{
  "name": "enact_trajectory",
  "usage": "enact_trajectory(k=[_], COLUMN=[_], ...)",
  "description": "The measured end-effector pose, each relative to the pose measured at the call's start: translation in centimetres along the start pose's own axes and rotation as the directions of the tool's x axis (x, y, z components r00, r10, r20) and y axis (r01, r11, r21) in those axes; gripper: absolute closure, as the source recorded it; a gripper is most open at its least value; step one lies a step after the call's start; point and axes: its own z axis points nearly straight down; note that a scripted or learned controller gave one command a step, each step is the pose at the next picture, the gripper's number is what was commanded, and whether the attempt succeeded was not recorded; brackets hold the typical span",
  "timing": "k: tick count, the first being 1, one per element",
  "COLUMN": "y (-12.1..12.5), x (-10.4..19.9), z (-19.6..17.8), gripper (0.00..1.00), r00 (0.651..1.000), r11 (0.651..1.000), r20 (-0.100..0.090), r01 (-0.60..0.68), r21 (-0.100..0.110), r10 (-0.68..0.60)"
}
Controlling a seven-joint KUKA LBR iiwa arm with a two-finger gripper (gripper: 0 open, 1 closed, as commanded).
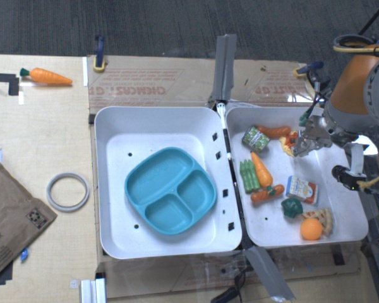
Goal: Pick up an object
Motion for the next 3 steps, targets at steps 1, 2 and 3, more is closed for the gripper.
enact_trajectory(k=[1,2,3], y=[0.0,4.4,4.6], x=[0.0,1.3,1.3], z=[0.0,0.9,-0.4], gripper=[0.0,0.0,1.0], r00=[1.0,0.999,0.999], r11=[1.0,0.999,0.999], r20=[0.0,-0.001,0.002], r01=[0.0,0.035,0.038], r21=[0.0,0.006,-0.002], r10=[0.0,-0.035,-0.038])
